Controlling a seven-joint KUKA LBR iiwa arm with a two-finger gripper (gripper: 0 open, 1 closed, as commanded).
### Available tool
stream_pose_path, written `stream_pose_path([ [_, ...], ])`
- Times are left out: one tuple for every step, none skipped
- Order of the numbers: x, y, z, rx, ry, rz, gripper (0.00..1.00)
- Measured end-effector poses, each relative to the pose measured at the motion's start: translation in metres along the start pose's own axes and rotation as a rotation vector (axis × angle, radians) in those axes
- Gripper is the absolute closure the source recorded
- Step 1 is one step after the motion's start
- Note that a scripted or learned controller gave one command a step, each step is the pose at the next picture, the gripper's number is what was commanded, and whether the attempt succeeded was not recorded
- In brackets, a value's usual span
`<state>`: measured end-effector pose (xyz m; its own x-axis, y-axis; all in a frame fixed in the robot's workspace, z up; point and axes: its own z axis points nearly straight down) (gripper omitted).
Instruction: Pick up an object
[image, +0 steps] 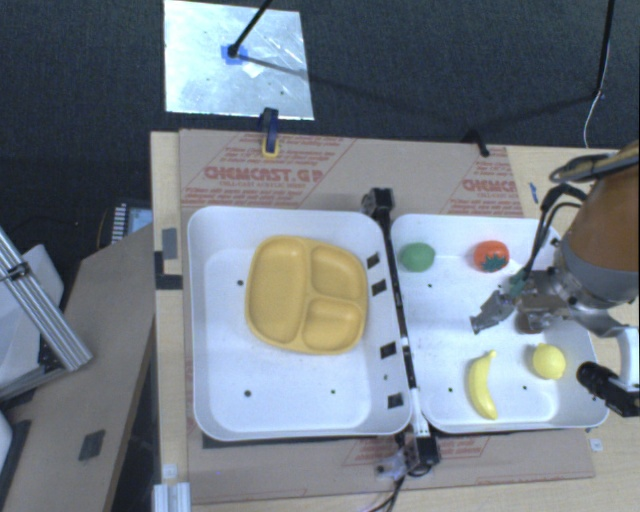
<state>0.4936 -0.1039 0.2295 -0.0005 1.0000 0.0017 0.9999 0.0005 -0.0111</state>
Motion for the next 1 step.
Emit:
stream_pose_path([
  [0.0003,0.0025,-0.006,-0.013,-0.002,-0.003,0.0],
])
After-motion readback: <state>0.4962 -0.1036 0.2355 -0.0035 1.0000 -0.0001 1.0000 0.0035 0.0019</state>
